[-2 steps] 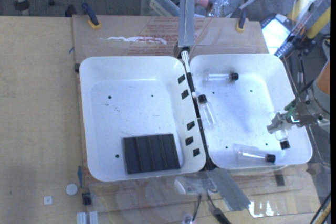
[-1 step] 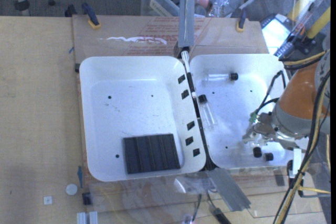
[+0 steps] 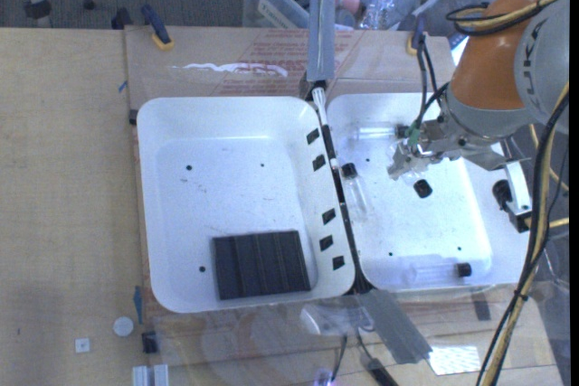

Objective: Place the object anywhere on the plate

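Dark ridged plate (image 3: pixel 260 264) lies flat in left bin (image 3: pixel 172 127), near front corner. Tool (image 3: pixel 409 160) hovers over right bin (image 3: pixel 475 221), well apart from plate; finger state cannot be determined.

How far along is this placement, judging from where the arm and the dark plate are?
Nothing looks placed yet: the dark ribbed plate in the left bin has nothing on it. In hand: the gripper hangs over the right bin, near clear, hard-to-read items; whether it holds one cannot be told. Left: getting an object across the divider onto the plate.
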Controlling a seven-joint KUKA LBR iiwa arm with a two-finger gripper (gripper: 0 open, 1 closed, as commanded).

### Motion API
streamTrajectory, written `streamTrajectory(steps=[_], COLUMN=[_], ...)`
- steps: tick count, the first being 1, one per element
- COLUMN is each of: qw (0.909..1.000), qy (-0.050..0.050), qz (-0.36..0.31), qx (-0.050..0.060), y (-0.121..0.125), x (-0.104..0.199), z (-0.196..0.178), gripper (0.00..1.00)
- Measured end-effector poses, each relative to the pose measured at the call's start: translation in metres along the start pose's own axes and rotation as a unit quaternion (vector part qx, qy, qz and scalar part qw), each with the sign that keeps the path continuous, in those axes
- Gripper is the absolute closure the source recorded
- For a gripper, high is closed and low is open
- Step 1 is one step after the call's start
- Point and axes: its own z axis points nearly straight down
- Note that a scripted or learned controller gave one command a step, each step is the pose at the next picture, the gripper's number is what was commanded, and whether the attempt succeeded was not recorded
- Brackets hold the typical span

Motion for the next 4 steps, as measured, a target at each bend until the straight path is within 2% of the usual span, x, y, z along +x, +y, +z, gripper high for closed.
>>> streamTrajectory(steps=[1,2,3,4], qw=[0.9802,0.9653,0.966,0.9665], qy=[0.0,0.0,0.0,0.0], qz=[0.198,0.261,0.259,0.257], qx=[0.003,0.001,0.001,0.001], y=[0.0,0.029,0.107,0.121], x=[0.067,0.134,0.173,0.232], z=[0.001,0.001,0.032,-0.057], gripper=[1.0,1.0,1.0,1.0])
